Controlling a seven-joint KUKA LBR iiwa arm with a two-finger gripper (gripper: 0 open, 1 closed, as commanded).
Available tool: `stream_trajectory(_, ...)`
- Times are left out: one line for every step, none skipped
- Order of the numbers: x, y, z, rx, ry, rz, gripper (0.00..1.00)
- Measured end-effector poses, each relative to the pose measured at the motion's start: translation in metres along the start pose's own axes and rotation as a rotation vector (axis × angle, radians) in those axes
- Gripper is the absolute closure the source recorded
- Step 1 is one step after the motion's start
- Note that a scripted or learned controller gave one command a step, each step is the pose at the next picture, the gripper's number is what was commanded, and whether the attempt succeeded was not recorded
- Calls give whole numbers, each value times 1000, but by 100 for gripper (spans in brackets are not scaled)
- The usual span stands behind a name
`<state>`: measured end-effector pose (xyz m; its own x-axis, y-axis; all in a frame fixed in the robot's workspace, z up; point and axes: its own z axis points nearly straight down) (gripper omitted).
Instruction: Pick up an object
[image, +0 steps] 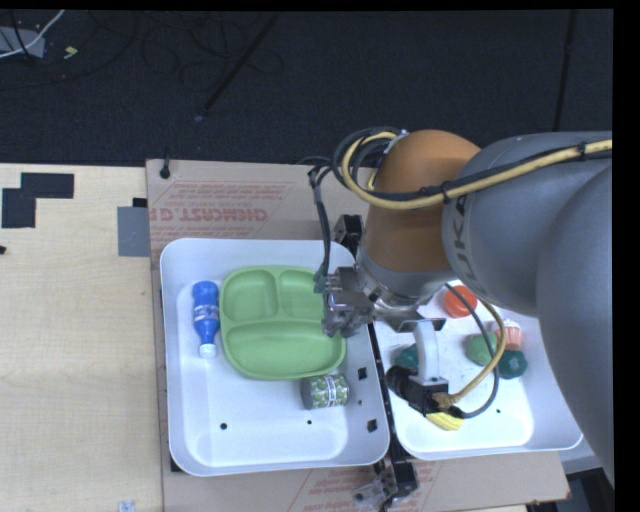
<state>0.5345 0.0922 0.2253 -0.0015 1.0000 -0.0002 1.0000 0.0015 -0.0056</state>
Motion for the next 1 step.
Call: stream_trajectory(-4,-1,-7,-2,0,0,100)
